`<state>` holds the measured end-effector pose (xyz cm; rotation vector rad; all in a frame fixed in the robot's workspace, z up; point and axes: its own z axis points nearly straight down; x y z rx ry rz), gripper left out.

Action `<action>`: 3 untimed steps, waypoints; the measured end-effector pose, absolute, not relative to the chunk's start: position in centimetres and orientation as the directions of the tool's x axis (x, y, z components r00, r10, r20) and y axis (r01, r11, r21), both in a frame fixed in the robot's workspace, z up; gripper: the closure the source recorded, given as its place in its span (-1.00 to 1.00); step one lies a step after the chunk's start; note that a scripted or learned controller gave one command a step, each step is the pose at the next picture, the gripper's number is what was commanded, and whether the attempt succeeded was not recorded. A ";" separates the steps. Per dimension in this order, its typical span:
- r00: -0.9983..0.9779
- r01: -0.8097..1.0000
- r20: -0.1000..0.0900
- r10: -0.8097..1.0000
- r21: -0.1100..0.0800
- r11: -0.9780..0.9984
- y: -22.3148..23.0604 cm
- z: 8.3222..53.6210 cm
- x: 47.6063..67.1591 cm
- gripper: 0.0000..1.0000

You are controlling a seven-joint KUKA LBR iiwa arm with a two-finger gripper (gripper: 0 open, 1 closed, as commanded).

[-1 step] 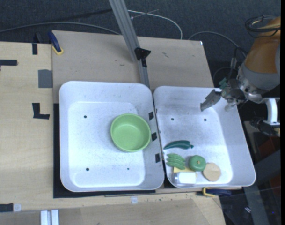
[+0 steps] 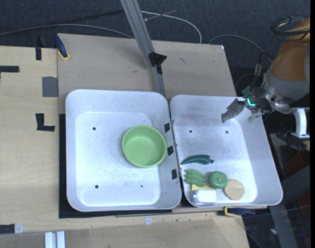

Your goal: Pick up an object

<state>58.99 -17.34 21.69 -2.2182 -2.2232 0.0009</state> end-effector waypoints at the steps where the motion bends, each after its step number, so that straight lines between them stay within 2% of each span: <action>1: -0.001 1.000 0.000 1.000 -0.005 0.001 -17.4 17.3 58.6 -1.00; 3: -0.002 1.000 -0.002 1.000 -0.001 0.002 -17.7 8.7 58.5 -1.00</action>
